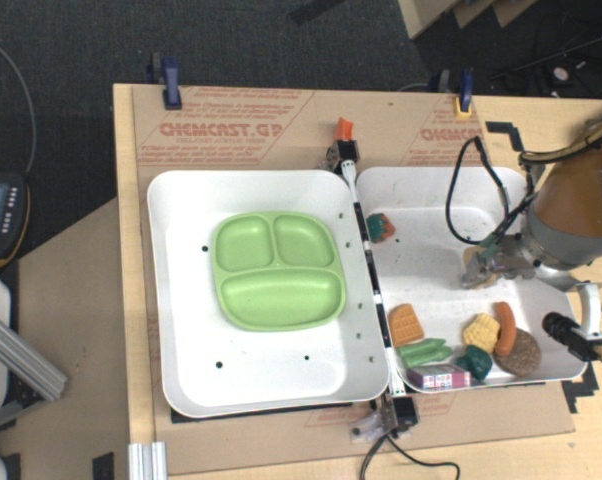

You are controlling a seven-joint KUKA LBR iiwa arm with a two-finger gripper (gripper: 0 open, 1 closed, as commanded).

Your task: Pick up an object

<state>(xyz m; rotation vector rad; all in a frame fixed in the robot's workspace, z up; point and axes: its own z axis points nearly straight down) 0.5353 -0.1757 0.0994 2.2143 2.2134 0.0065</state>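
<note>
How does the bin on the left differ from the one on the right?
The left bin holds one green divided plate; the right bin holds small toy foods, mostly bunched at its near edge. The arm's gripper hangs over the right bin, not the left. Both are shallow and white.

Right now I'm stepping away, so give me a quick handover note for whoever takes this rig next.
Gripper: low over the right bin, upper middle; whether open or shut cannot be told, and nothing visibly held.
Objects: toy food clustered along the right bin's near edge, including a waffle, green pea pod, carrot and brown cookie; a small teal and orange piece sits alone by the divider.
Left bin: green divided plate.
Done: no pick visible.
Left: pick up one object.
</note>
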